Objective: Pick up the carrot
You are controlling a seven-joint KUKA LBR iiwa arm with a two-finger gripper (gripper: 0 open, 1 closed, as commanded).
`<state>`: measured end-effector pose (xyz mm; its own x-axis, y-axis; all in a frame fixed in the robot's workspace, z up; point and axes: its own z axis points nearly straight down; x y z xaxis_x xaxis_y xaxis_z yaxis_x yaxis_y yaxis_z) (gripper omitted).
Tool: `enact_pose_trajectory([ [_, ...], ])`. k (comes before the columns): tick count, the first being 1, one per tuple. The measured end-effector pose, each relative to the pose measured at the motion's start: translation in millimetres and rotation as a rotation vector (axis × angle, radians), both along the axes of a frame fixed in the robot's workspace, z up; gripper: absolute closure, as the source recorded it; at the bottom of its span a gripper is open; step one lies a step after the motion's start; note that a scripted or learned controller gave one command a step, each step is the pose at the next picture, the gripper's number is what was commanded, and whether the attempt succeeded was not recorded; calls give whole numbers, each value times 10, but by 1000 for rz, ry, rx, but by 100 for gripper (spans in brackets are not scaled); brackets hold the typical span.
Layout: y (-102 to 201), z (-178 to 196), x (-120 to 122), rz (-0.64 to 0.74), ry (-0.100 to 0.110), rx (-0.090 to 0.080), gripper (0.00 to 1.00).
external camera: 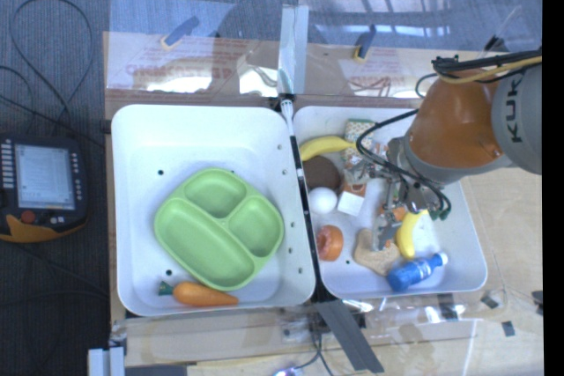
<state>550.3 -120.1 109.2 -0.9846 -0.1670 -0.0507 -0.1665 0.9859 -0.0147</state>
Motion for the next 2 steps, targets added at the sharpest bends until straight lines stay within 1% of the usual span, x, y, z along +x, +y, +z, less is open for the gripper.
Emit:
enact_pose_trajectory([
  [1, -260, -6, -17, -220, -11, 15, 0],
  [2, 167, -165, 151, -269, 25, 15, 0],
])
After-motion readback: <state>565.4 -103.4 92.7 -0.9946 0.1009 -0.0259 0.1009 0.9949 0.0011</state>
